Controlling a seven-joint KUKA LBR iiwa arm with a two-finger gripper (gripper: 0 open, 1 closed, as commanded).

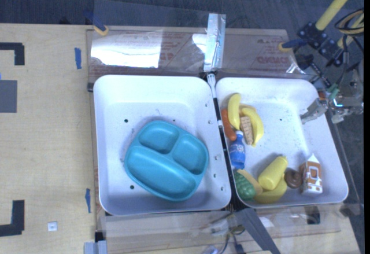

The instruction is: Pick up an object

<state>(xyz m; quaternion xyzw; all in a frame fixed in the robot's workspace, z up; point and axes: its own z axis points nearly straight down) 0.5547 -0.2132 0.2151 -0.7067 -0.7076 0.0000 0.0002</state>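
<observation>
Camera view shows a big blue plastic divided plate (167, 160) in the left shallow white bin (110, 131), and the gripper (325, 106), apart or together I cannot tell, at the right shallow white bin's (289, 94) corner, should come straight down over the middle of the small yellow plastic bottle (272, 173) there.

A divided plate (166, 158) lies in the left bin (110, 96); the right bin (289, 96) holds bananas (236, 111) far-left and a carton (312, 174) near-right.
</observation>
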